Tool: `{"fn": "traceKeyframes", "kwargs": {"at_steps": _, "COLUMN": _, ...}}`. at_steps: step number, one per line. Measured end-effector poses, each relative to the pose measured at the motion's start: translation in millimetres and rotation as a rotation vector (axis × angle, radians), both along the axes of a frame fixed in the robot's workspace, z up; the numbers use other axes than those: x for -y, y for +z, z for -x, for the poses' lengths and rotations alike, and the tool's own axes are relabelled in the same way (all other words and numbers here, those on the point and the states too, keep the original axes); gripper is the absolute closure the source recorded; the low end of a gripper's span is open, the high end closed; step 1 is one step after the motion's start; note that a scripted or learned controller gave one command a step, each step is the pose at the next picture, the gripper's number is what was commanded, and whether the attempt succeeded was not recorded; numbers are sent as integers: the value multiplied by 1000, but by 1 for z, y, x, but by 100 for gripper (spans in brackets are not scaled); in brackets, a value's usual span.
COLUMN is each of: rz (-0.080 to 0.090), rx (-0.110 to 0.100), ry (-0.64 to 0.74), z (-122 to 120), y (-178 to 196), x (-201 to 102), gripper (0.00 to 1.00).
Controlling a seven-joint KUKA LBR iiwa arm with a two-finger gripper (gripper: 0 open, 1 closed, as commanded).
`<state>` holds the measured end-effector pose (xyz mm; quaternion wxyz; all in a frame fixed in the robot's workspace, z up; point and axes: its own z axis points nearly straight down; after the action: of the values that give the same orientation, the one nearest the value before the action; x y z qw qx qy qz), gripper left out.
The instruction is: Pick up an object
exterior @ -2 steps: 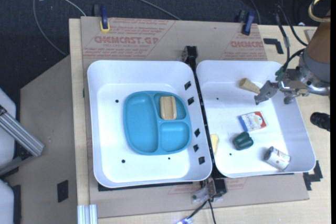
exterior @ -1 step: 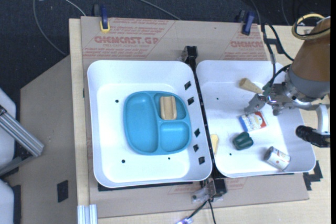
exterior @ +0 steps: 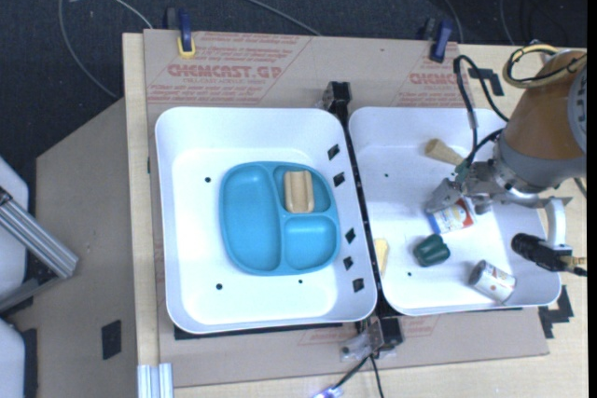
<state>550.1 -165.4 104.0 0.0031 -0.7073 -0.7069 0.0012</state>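
the fingers (exterior: 451, 203) hang low in the right bin (exterior: 392, 284), right over a small red-and-white carton (exterior: 452, 219) near its middle; whether they are apart or together i cannot tell. a dark green object (exterior: 431, 249) lies just beside the carton, toward the bin's front edge. judged risk: a close could nudge the carton aside or catch both.

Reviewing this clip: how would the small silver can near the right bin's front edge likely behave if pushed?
The silver can lies on its side, so it would probably roll. It looks small, likely light. Its smooth surface may slip between fingers.
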Motion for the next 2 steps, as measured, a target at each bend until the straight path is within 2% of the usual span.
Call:
{"fn": "traceKeyframes", "kwargs": {"at_steps": 1, "rz": 1, "rx": 6, "ry": 0, "z": -2, "y": 14, "x": 0, "gripper": 100}}
{"fn": "traceKeyframes", "kwargs": {"at_steps": 2, "rz": 4, "rx": 11, "ry": 2, "z": 0, "y": 72, "x": -9, "gripper": 100}}
